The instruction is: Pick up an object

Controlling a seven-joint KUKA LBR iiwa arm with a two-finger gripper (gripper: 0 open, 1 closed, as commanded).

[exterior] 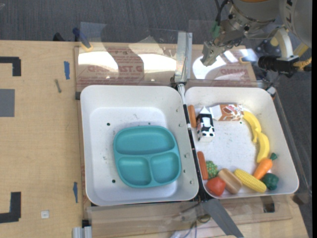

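1. The left shallow white bin [94, 108] holds a teal three-compartment plastic tray [147, 155].
2. The right shallow white bin [285, 133] holds toys: a yellow plastic banana [257, 133], a black-and-white cow figure [205, 126], a yellow corn cob [249, 179], an orange carrot [263, 167] and a red tomato [216, 185].
3. The grey two-finger gripper [209, 54] hangs above the right bin's far rim, well apart from the toys; I cannot tell whether it is open or closed.
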